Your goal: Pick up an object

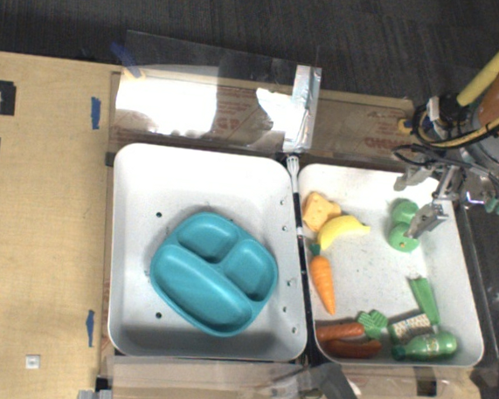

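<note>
Because it wants to grab the round green plastic toy (403, 223), the metal two-finger gripper (427, 213) hangs just beside it, though I cannot tell its state.

My end effector (431, 206) hangs over the right bin (474, 286), touching a green cup (403, 223); the left bin (133, 227) holds a teal tray (214, 272).

tray (214, 272) in left bin (138, 170)

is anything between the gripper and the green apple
Nothing visible. The gripper sits right at the green apple in the right bin; the banana lies apart on the other side.
</note>
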Controlling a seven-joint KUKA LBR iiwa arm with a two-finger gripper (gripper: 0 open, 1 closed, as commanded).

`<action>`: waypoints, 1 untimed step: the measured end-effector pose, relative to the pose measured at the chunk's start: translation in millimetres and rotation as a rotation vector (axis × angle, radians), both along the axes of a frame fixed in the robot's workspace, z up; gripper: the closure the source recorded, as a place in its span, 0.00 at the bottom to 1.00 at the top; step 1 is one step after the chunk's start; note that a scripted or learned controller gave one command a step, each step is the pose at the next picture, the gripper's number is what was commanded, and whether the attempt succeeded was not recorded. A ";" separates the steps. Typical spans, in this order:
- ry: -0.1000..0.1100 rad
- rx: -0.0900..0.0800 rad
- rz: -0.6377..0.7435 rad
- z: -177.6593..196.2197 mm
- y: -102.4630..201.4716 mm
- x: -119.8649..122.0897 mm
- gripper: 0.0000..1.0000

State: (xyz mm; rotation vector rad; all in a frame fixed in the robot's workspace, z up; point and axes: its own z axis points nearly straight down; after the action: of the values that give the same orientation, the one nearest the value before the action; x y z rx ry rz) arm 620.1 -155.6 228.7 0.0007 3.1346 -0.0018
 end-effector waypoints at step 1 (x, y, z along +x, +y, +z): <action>-0.003 -0.001 0.020 -132.0 -29.8 -33.4 0.00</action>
State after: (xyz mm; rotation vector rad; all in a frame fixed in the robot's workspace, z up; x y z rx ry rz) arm 586.7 -185.4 96.7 -0.0309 3.1317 -0.0034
